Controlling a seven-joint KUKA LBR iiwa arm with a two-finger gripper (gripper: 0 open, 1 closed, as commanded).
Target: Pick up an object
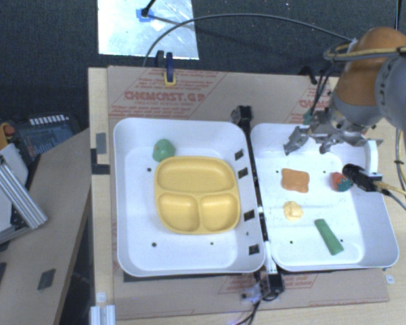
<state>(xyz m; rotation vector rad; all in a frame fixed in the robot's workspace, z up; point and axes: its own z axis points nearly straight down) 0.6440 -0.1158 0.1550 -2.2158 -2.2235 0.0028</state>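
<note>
The two white bins take up the middle of the frame, the left bin (132, 181) and the right bin (372, 229) meeting edge to edge. A yellow divided tray (196, 193) fills much of the left one. My arm (375, 66) comes in at the upper right and is cut off by the frame edge.

My claw (308, 146) hangs over the upper part of the right bin, fingers spread apart with nothing between them.

Just below it, lower in the frame, lies the orange piece (295, 179). It is flat, matte and roughly square with rounded corners. It is a little wider than tall, so its long side runs nearly left to right. I cannot tell its thickness.

The green stick (329, 236) lies at the lower right, slanting from upper left to lower right. A round green lump (164, 149) touches the tray's upper left corner. A pale yellow lump (293, 210) sits just below the orange piece. A small red thing (337, 180) lies to its right, half hidden, its shape unclear.
</note>
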